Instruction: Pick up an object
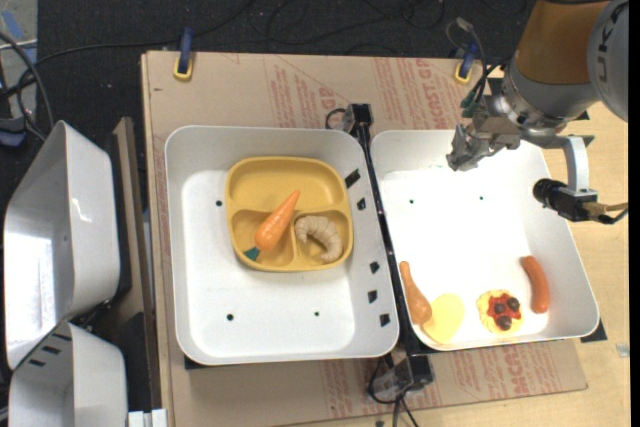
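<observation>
Claw: my gripper (468, 155) hangs over the far rim of the right bin (570, 245), toward that bin's 11 o'clock corner; whether it is released or clenched I cannot tell, and I see nothing in it
Arm: my grey arm with its orange band (565, 25) enters from 2 o'clock of the view
Right bin contents: four pieces along the near edge, all well apart from my claw
Sausage: red-orange sausage (537, 283) at 4 o'clock of the bin, lying roughly lengthwise toward the near rim
Pizza piece: small round pizza piece (500, 309) with dark and red toppings at 5 o'clock, just beside the sausage
Yellow disc: pale yellow disc (447, 315) at 7 o'clock, touching the drumstick
Drumstick: orange drumstick-like piece (414, 293) at 8 o'clock, near the bin's left wall
Left bin: left bin (200, 315) bears a yellow divided plate (250, 180) near its centre
Plate contents: carrot (277, 220) lies slantwise across a divider; shrimp (322, 235) sits in the compartment at the plate's 4 o'clock, just beside the carrot
</observation>
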### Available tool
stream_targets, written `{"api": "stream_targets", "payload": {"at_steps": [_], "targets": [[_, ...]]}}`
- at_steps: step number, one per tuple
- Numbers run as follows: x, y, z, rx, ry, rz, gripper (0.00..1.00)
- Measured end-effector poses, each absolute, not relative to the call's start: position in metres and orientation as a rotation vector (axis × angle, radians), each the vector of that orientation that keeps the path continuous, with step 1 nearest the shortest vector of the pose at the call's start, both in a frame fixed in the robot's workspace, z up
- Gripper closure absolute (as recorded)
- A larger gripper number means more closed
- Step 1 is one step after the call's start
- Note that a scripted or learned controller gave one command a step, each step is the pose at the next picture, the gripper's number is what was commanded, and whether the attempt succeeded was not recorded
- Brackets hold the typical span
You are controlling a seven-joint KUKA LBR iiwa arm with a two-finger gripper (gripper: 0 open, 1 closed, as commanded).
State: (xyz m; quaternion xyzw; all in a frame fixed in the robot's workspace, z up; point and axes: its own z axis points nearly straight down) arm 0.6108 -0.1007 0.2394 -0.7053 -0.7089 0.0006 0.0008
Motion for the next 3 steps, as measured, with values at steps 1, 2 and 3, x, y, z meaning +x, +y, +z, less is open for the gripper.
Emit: {"api": "stream_targets", "payload": {"at_steps": [1, 2, 3], "targets": [[0.594, -0.041, 0.243, -2.212, -2.227, 0.001, 1.0], [0.573, 0.002, 0.246, -2.212, -2.227, 0.001, 1.0], [0.555, 0.058, 0.233, -2.21, -2.228, 0.002, 1.0]]}}
